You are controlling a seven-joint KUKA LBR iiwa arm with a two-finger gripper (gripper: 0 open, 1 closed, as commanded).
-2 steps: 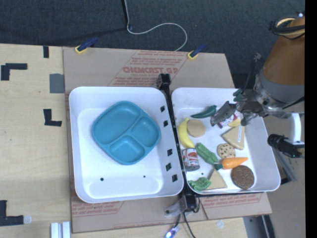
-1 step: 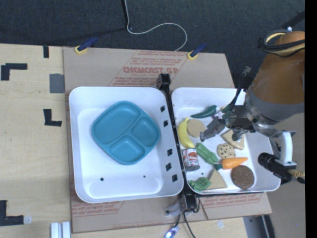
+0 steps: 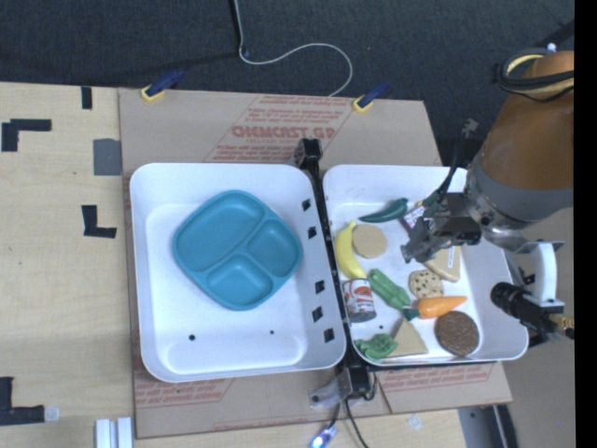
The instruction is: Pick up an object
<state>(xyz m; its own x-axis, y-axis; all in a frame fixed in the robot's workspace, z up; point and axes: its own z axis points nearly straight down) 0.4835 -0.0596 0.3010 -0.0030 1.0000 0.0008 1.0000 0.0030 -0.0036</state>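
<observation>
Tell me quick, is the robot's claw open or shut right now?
Gripper: cannot be told. It hangs low over the right bin, above the toy food, but its tip is too dark and small to read.

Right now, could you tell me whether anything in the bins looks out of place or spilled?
Nothing stands out. The blue plate lies flat in the left bin; the toy food, including the banana and carrot, lies loose inside the right bin.

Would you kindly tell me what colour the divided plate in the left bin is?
The divided plate is light blue, seen in the camera view.
</observation>
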